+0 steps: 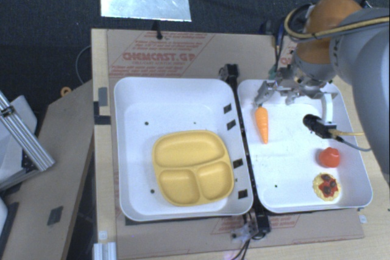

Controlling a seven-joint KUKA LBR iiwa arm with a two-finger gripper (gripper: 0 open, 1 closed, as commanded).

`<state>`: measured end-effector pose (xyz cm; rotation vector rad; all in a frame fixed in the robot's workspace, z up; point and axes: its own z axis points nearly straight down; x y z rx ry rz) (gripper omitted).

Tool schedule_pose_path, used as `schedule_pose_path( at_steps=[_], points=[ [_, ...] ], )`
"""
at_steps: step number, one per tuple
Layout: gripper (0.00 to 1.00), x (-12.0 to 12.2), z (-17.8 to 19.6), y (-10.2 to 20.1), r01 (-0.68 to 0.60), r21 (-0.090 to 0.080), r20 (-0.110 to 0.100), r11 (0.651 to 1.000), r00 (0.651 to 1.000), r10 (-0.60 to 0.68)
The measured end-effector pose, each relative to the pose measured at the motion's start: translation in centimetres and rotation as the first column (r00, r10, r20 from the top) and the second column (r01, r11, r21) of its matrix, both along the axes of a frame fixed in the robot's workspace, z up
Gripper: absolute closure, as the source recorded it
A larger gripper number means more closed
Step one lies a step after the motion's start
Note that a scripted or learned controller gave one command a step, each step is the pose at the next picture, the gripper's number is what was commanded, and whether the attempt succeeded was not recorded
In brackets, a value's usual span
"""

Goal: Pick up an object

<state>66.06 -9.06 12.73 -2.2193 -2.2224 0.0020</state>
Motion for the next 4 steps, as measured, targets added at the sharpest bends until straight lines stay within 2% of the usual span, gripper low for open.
schedule_pose_path(
  at_steps=[1, 2, 4],
  points=[
    [0.00, 0.0, -4.4, 0.0, 0.000, 0.000, 0.001, 1.000, 1.000, 0.000],
    [1.00, 0.2, -3.1, 0.0, 0.000, -0.001, 0.006, 1.000, 1.000, 0.000],
    [1.00, 0.2, 8.2, -1.5, 0.000, -0.001, 0.009, 1.000, 1.000, 0.000]
  ],
)
